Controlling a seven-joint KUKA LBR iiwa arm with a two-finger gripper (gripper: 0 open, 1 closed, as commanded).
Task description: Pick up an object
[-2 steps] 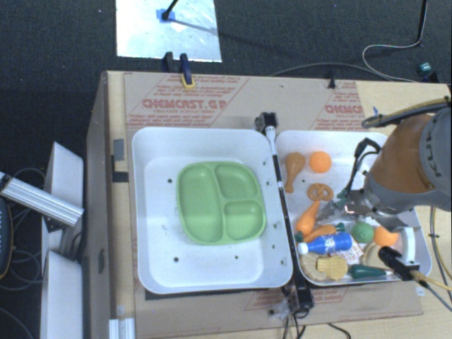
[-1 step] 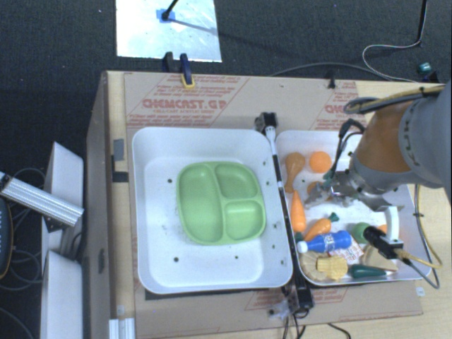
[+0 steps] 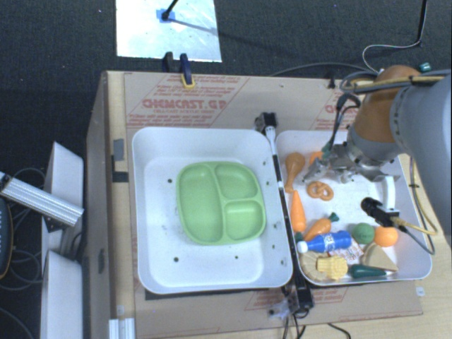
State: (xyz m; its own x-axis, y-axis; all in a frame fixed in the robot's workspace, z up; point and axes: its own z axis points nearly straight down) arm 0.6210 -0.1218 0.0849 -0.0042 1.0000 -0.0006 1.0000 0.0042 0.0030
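My gripper [image 3: 326,168] hangs low over the far part of the right bin [image 3: 417,260], reaching in from the right. Just below it lies an orange pretzel [image 3: 320,189]. An orange drumstick-shaped toy [image 3: 293,165] lies close to its left. Further to the front of the bin are a plain carrot [image 3: 297,211], a carrot with a green top [image 3: 318,227], a blue and white bottle [image 3: 327,243], a green ball [image 3: 363,232] and an orange fruit [image 3: 385,236]. I see nothing held in the gripper.
A green divided plate [image 3: 220,202] lies in the left bin [image 3: 159,161]. At the right bin's front edge lie a corn cob [image 3: 332,265], a pale cheese wedge [image 3: 381,257] and a dark green piece [image 3: 367,272]. A rail [image 3: 277,168] separates the bins.
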